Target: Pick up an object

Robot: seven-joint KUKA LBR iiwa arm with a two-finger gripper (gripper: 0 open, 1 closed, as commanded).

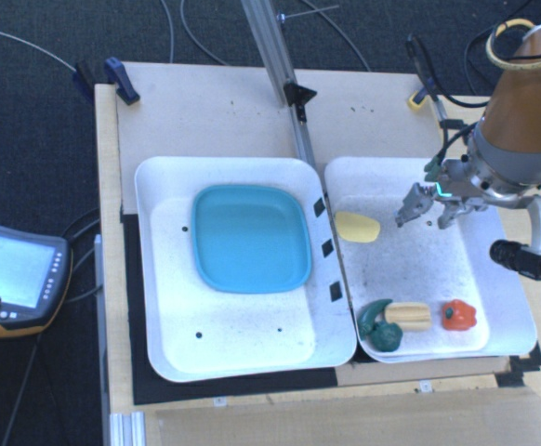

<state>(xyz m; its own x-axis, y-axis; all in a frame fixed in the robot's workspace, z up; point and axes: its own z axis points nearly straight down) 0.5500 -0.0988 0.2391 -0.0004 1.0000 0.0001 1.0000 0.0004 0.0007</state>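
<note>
From the overhead camera I am watching the gripper (pixel 430 207) hanging over the upper part of the right bin (pixel 494 337), with the arm (pixel 521 110) reaching in from the right. Its two fingers are standing apart with nothing between them, so I am reading it as open and carrying nothing. I am judging this as the approach step: no object is being gripped yet, and the pick is not yet done.

The nearest candidate is the yellow piece (pixel 357 228), lying flat on the bin floor near the left wall of the right bin, just to the left of the fingertips and apart from them. The next move, as I am seeing it, is calling for a short shift left, a descent with the fingers straddling that piece, and then a close. It looks low and rounded, so I am expecting it may slip out or get pushed against the wall.

Along the near edge of the same bin three more things are lying in a row: a green vegetable (pixel 379 324), a tan block (pixel 408 316) touching it, and a red tomato-like piece (pixel 457 315) just beside that.

The left bin (pixel 159 249) is holding a blue plate (pixel 251 238), sitting flat near its middle, with nothing on it
</note>
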